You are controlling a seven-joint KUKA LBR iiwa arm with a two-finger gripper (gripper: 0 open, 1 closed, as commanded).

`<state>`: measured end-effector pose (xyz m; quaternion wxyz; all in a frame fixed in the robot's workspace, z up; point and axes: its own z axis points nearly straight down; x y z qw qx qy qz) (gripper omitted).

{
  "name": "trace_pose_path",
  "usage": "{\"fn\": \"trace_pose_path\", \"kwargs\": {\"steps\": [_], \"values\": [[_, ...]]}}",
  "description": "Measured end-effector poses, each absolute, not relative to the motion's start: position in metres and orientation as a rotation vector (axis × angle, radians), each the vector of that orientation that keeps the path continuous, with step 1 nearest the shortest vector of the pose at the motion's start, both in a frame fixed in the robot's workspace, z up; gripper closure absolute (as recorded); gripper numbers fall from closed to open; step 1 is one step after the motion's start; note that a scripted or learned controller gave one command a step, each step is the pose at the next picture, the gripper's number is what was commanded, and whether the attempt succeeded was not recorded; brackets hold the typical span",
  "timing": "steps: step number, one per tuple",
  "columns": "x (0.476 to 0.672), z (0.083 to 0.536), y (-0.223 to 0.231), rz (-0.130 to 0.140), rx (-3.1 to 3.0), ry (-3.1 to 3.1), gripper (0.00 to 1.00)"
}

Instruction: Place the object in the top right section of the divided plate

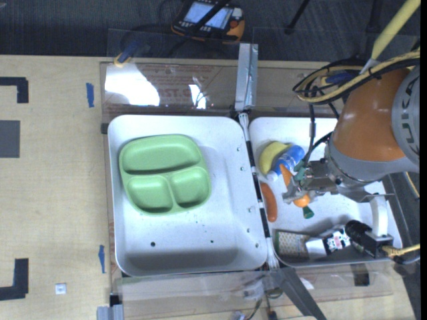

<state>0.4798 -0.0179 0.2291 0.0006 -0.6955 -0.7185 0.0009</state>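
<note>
The green divided plate lies in the left bin, with one long section at the top and two smaller ones below. My gripper hangs low over the middle of the right bin. A small orange carrot with a green tip lies right under it, touching or nearly so. Whether the carrot is held is unclear. Just to the left sit a yellow fruit, a blue item and an orange stick.
A red-orange sausage lies along the right bin's left wall. At the front of that bin rest a grey mesh pad and a small white-and-black item. The divider between the bins stands between gripper and plate.
</note>
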Motion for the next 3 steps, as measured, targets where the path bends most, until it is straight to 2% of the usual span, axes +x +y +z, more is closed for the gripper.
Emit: {"fn": "trace_pose_path", "kwargs": {"steps": [1, 2, 3], "values": [[0.479, 0.183, -0.041, 0.002, -1.898, -2.498, 1.00], [0.479, 0.183, -0.047, 0.004, -2.377, -2.052, 1.00], [0.480, 0.194, -0.021, 0.004, -2.684, -1.630, 1.00]]}}
